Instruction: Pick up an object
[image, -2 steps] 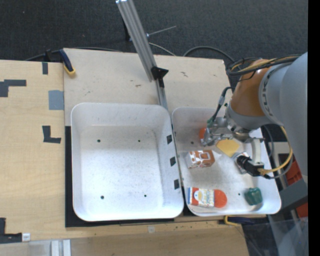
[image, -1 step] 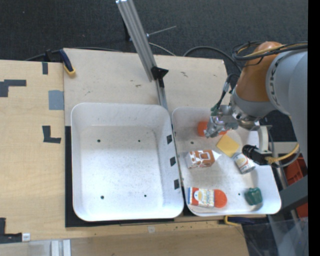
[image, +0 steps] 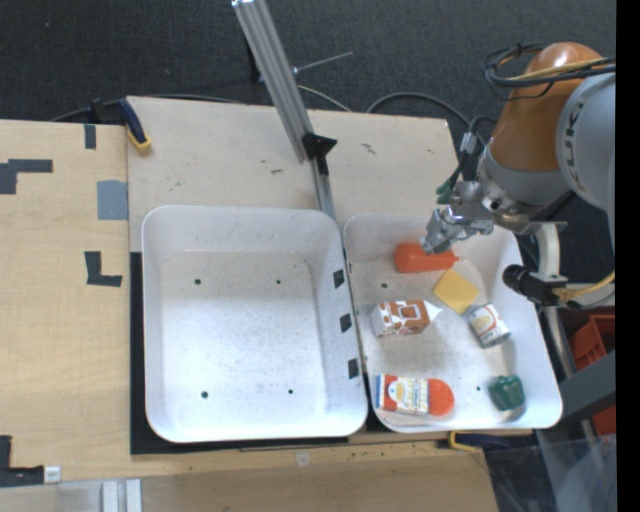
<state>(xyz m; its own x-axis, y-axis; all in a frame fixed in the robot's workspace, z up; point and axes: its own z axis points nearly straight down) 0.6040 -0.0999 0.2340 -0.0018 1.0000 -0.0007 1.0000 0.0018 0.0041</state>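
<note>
Camera view looks down on two bins; the right bin (image: 545, 395) holds every object, and the gripper (image: 440, 238) hangs low over its far end, right at the upper right end of an orange carrot-like piece (image: 422, 259). Whether the pincer is wide or narrow cannot be told from this angle, and nothing shows between its tips, so I would not call the carrot held. It lies flat on the bin floor, long axis running left to right, just beside a yellow wedge (image: 457, 290). It looks like a moulded plastic toy: probably light, stiff and smooth, so likely to slip or roll if pinched off-centre or near the tapered end. The safest hold would be across its short width near the middle, squarely over the thickest part. The yellow wedge sits close at the right end and could be nudged. Other choices are a small carton (image: 403, 317), a can (image: 487, 325), a red-and-white pouch (image: 414, 397) and a green piece (image: 506, 392), all well apart.
</note>
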